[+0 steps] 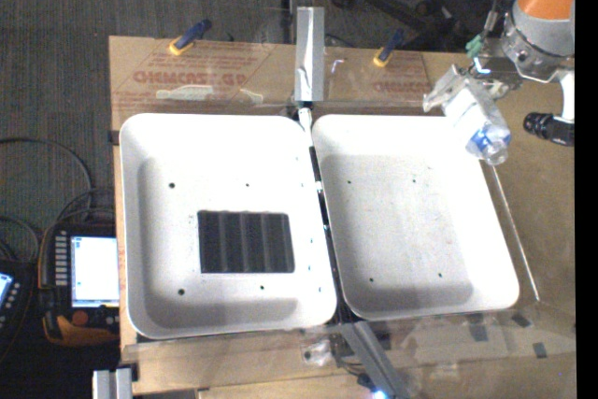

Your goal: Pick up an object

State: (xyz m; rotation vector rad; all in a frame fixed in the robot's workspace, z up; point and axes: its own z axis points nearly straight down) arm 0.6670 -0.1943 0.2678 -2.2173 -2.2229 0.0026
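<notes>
The gripper [464, 93] sits at two o'clock above the right bin [486, 294], fingers clamped on a clear plastic bottle [481, 128] (blue cap pointing down). At eight o'clock, the left bin [149, 154] holds a dark ridged tray [246, 242].

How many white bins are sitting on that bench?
2. The left bin has a dark ribbed tray lying in it; the right bin sits touching it, near the arm.

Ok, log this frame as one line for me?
arm: upper right, above right bin's far corner | fingers: shut on clear plastic bottle | bottle: lifted, tilted | left bin: dark ribbed tray
</notes>
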